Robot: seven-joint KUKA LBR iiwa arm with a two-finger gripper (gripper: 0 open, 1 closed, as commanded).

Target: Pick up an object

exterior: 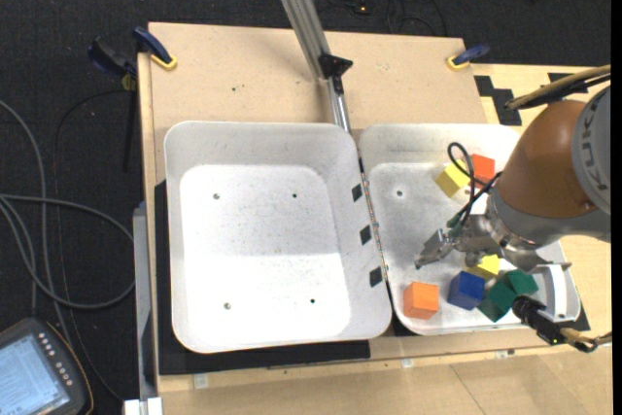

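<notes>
My gripper (434, 253) hangs low over the middle of the right bin (408, 175), its grey fingers pointing left and down. Nothing shows between them. An orange cube (421, 299) lies just below the fingers near the bin's front wall. To its right sit a blue cube (466, 291), a green block (505, 293) and a small yellow piece (488, 264) tucked under the wrist. A yellow block (452, 180) and an orange-red block (482, 167) rest at the bin's back right, with a black cable looping over them.
The left bin (258, 228) stands beside the right one, split from it by a shared rim with black clips (367, 233). A metal pole (301, 5) slants in from the top. The arm's orange band (554, 165) covers the right bin's right side.
</notes>
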